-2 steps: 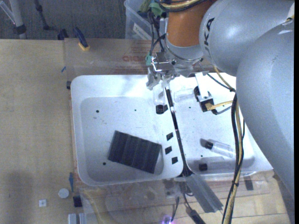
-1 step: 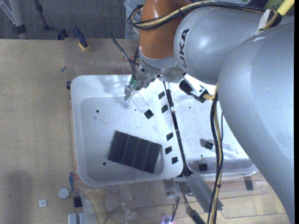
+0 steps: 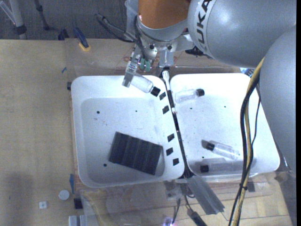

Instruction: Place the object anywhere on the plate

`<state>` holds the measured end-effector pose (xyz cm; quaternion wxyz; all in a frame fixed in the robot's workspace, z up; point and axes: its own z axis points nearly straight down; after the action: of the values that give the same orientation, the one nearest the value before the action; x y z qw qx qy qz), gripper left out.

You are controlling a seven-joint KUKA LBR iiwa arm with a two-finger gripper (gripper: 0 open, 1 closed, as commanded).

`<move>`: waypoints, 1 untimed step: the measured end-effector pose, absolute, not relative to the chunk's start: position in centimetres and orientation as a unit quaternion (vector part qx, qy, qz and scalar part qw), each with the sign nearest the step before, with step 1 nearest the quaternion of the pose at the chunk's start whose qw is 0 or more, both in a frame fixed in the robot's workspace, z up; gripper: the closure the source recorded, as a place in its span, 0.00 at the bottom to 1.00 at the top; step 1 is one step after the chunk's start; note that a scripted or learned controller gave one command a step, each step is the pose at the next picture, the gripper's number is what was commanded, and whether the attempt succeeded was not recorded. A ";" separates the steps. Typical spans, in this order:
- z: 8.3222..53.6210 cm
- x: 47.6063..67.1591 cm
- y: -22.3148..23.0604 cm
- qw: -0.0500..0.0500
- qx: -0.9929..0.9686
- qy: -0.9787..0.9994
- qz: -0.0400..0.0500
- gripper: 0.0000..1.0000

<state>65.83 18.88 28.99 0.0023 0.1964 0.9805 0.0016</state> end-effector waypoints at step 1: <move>22.3 65.7 19.2 -0.001 0.395 0.919 0.000 1.00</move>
<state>65.73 19.24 22.34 -0.0008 0.3949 0.9187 -0.0004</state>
